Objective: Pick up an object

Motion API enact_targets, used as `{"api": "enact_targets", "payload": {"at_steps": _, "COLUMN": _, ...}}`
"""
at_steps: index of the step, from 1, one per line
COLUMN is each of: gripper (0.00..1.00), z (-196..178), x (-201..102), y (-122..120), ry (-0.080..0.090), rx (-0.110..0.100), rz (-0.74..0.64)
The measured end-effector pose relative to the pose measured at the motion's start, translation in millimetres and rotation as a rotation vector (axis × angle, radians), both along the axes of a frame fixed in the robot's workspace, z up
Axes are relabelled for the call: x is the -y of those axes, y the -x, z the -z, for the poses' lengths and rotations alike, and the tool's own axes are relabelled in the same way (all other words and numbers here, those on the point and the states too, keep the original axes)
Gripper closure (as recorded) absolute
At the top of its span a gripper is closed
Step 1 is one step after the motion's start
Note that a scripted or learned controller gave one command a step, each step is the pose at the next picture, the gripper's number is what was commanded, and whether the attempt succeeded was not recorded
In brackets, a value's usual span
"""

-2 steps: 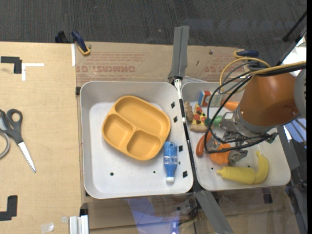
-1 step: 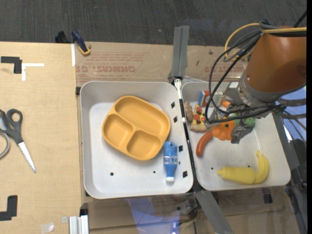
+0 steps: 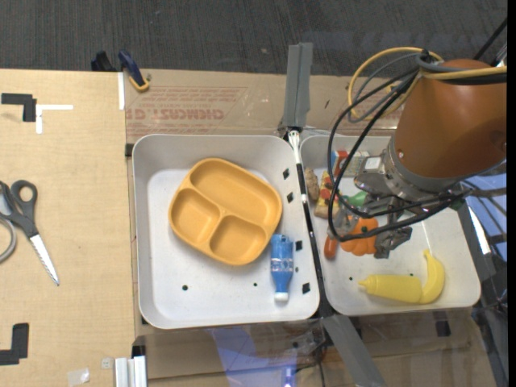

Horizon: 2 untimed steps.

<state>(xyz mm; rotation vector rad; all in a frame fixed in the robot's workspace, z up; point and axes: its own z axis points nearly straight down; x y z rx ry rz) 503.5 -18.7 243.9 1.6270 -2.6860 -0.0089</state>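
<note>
The arm's orange band and grey wrist (image 3: 435, 147) hang over the right bin (image 3: 451, 297) and cover the gripper, which reaches down among cables toward an orange toy (image 3: 359, 240). A yellow banana (image 3: 407, 285) lies at that bin's front. Small colourful items (image 3: 326, 188) sit along its left wall, partly hidden. In the left bin (image 3: 153, 240) a yellow divided plate (image 3: 224, 210) lies tilted, with a blue tube (image 3: 280, 264) beside its right front corner.
Scissors (image 3: 24, 224) lie on the wooden bench at the far left. A cardboard sheet (image 3: 201, 103) sits behind the left bin. A grey post (image 3: 298, 87) rises between the bins at the back. Yellow and black cables (image 3: 379, 87) loop above the right bin.
</note>
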Motion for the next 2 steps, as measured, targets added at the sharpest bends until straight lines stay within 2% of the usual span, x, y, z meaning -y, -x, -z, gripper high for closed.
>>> {"api": "enact_targets", "payload": {"at_steps": 1, "gripper": 1.00, "z": 56, "x": 14, "y": 12, "ry": -0.001, "rx": 0.000, "rz": -0.263}}
{"api": "enact_targets", "payload": {"at_steps": 2, "gripper": 1.00, "z": 99, "x": 94, "y": 25, "ry": -0.002, "rx": 0.000, "rz": -0.478}}
